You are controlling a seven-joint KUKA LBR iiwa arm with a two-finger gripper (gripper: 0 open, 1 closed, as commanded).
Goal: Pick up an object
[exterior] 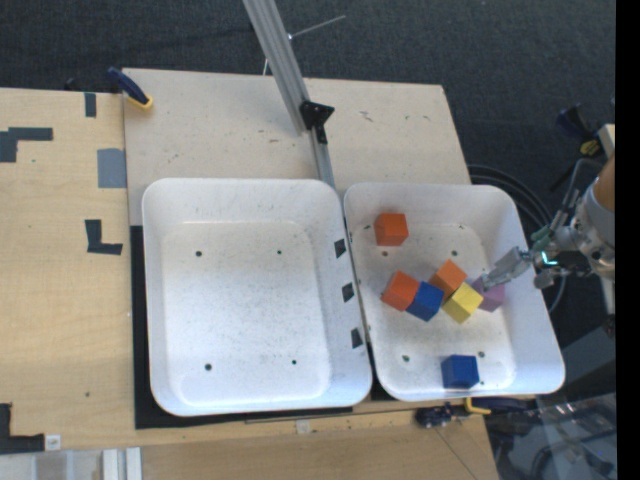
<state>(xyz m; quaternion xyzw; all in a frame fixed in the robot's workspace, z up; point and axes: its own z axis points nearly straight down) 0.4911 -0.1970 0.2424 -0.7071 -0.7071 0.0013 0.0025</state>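
Blocks: cluster of orange block (pixel 401 290), blue block (pixel 425 301), yellow block (pixel 462 303), purple block (pixel 491 298) in right bin (pixel 530 353) | my end effector (pixel 503 268) at bin's right edge, beside purple block, grip state unreadable | nothing lifted yet, pick remains.

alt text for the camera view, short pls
The robot's hand reaches in from the right over the right bin, close to a purple block in a cluster with yellow, blue and two orange blocks. Another orange block and a blue block lie apart; the left bin sits alongside.
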